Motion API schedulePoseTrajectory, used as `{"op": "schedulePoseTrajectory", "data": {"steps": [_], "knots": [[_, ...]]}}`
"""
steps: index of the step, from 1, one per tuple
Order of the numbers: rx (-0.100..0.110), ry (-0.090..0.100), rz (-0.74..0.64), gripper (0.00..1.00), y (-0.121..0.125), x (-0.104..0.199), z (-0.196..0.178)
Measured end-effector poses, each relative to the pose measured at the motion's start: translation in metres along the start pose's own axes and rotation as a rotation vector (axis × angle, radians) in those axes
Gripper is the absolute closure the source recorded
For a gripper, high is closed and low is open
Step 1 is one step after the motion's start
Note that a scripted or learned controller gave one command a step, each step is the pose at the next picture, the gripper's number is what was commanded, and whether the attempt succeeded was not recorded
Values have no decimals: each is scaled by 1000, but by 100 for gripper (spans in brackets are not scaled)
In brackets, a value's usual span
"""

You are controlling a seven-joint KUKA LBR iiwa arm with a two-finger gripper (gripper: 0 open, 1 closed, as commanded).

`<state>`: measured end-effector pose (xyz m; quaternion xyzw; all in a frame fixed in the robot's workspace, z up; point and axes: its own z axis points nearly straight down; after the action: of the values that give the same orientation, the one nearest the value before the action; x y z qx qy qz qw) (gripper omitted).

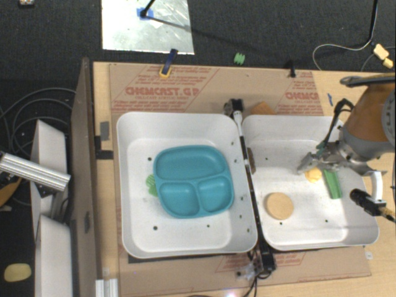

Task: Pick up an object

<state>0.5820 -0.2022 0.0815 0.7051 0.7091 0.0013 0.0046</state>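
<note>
Arm enters from the right, wrist angled down-left into the right bin (352, 228). Gripper (311, 164) just above the yellow piece (314, 176), beside the green stick (332, 184); grip state indiscernible. Tan disc (279, 205) lies apart.

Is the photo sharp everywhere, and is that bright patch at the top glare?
Camera view: the shiny silver sheet above the bench catches glare; the divided blue plate and round tan disc look fairly sharp; the grey gripper is softer, its fingers hard to make out.
</note>
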Motion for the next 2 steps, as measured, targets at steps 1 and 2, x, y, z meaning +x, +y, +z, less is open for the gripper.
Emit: {"op": "schedulePoseTrajectory", "data": {"steps": [1,2], "knots": [[-9,-1,2,100,3,-1,-19],[-4,0,0,100,26,-6,-110]]}}
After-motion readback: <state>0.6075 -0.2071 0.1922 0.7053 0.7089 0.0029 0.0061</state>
